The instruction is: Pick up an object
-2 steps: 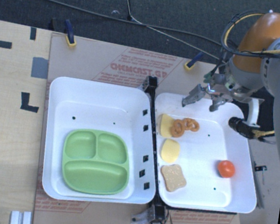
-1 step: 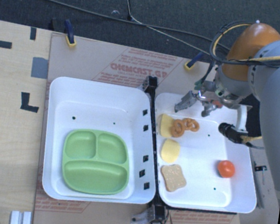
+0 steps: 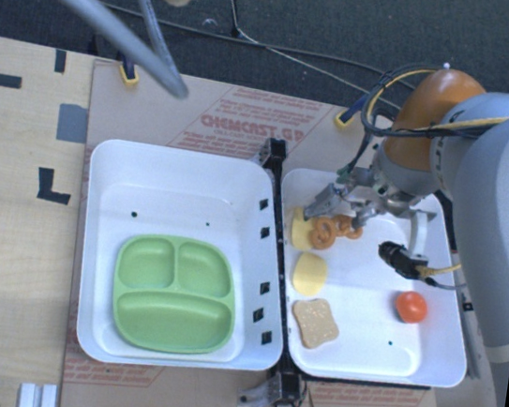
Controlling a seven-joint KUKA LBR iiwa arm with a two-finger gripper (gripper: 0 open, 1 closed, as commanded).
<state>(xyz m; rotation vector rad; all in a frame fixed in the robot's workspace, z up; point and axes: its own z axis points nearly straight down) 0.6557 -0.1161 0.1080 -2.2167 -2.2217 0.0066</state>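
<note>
Gripper: the gripper point(image 3: 338, 212) hangs low over the upper-left part of the right bin point(image 3: 429, 366); whether it is spread or closed I cannot tell, since the wrist hides it from above.
Nearest thing: an orange pretzel-shaped piece point(image 3: 334, 231) lies just below the gripper, at about six o'clock from it, touching or very nearly so; nothing shows it gripped.
Beside it: a pale yellow slab point(image 3: 300, 231) at eight o'clock, partly under the pretzel piece.
Further out: a yellow round piece point(image 3: 310, 274) at six o'clock, then a toast slice point(image 3: 314, 322) beyond it; a red tomato point(image 3: 411, 308) sits well apart at four o'clock.
Left bin: the left bin point(image 3: 183, 173) bears a green divided plate point(image 3: 175, 293).
Step in hand: likely the descent onto the pretzel piece.
Next move: probably closing squarely on it, then a straight lift clear of the slab.
</note>
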